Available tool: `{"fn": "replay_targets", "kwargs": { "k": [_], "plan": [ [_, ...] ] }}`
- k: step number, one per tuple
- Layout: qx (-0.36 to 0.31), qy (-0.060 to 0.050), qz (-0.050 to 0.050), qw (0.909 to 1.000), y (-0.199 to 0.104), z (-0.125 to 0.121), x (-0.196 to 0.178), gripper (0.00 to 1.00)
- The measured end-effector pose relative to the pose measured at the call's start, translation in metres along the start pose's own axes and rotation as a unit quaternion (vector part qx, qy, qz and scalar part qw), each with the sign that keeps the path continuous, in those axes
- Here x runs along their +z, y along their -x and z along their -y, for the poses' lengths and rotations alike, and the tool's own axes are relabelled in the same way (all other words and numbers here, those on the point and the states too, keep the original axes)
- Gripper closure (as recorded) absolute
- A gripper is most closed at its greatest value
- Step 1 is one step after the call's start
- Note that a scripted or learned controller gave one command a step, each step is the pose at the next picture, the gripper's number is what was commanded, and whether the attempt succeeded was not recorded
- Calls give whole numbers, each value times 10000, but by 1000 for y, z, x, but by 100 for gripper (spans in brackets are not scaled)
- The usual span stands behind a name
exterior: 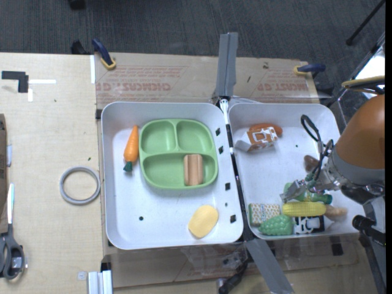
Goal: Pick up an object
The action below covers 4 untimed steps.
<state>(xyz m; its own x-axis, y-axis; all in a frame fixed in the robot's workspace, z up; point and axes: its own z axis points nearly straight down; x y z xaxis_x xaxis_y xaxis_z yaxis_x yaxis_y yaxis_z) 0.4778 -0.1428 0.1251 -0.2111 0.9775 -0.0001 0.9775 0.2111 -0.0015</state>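
Where corn [303, 209] lies, jaws [298, 190] hover above.

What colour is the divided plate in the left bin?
Light green, seen best in the camera view: the plate.

My gripper [300, 190] hung low over the right bin [278, 112], just above the corn cob [303, 209], while the green tray [177, 155] sat in the left bin [116, 182].

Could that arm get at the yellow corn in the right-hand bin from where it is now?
Probably yes. The gripper already hangs low just above the corn, with nothing lying on top of it. The green toy and the other pieces crowd close, so a clean grab looks uncertain.
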Motion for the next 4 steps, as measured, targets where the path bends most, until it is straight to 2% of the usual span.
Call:
{"fn": "replay_targets", "kwargs": {
  "k": [1, 2, 3, 4],
  "plan": [
    [-514, -8, -1, 9987, 5, -54, -69, 100],
    [-1244, -5, 1, 9922, -49, -62, -141, 100],
    [-1902, -10, -1, 9818, -11, -100, -96, 100],
    [-2214, 0, 3, 9752, -41, -103, -148, 100]
  ]
}}
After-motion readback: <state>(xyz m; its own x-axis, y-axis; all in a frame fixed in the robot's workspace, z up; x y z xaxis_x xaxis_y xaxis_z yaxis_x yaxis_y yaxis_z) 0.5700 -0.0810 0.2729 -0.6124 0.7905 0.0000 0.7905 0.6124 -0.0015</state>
